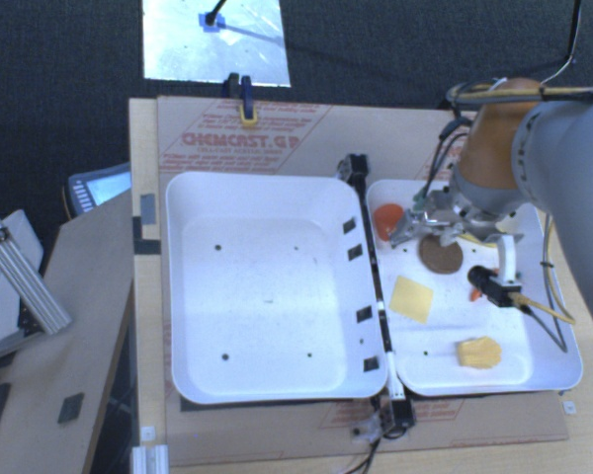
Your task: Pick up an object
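Gripper (pixel 430 230) low over a brown disc (pixel 441 256) in the right bin (pixel 534 373).

Around the brown disc: an orange-red round piece (pixel 386 220) just to its upper left, close by the gripper; a flat yellow square (pixel 412 298) near its lower left, turned corner-on; a yellow-orange lump (pixel 478 353) well below it; the left bin (pixel 267 294) well apart to its left. Upper edge of the disc covered by the gripper, the rest in plain view. Round, so no long axis and no pointing end; lying flat on the bin floor. Dull brown, matte, thin. Gripper apart or together: cannot tell.
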Tool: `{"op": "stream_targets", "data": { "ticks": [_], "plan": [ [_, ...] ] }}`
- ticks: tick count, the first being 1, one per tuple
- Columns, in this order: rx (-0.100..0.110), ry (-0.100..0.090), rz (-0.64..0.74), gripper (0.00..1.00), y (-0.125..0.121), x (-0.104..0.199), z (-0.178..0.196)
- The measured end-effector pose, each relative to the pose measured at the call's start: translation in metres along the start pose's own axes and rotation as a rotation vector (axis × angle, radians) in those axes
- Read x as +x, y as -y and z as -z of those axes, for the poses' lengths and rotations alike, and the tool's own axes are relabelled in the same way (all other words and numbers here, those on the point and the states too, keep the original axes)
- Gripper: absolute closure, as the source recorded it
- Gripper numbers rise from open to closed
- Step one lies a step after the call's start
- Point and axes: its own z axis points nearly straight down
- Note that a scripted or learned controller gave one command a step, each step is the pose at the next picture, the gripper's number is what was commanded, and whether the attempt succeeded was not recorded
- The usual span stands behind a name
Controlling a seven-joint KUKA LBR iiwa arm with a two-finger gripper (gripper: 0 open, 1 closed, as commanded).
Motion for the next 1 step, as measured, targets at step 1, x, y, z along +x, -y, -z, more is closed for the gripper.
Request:
{"op": "stream_targets", "data": {
  "ticks": [1],
  "plan": [
    [0.001,0.005,-0.008,0.0,0.0228,-0.0627,0.072]
  ]
}}
